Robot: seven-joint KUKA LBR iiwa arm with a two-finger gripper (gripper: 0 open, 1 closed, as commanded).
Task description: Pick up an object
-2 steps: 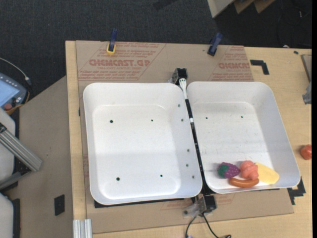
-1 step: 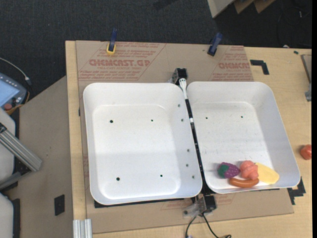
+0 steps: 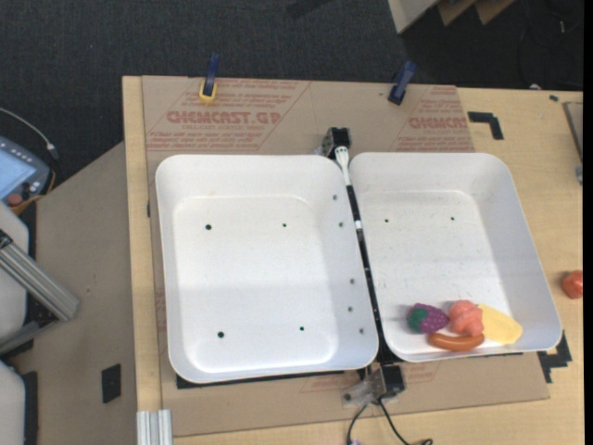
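right bin [image 3: 519,211]: toys clustered | orange object [image 3: 573,285]: frame-cut, unidentifiable

One fixed camera sat above the bench [image 3: 93,248], looking down at a slant — far edge at top, near edge at bottom. Far enough off to take in both bins — left bin [image 3: 176,276], right bin [image 3: 519,221] — plus dark floor beyond.

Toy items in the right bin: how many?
4, clustered at its near edge: purple piece, pink piece, yellow piece, orange sausage. More may be hidden.
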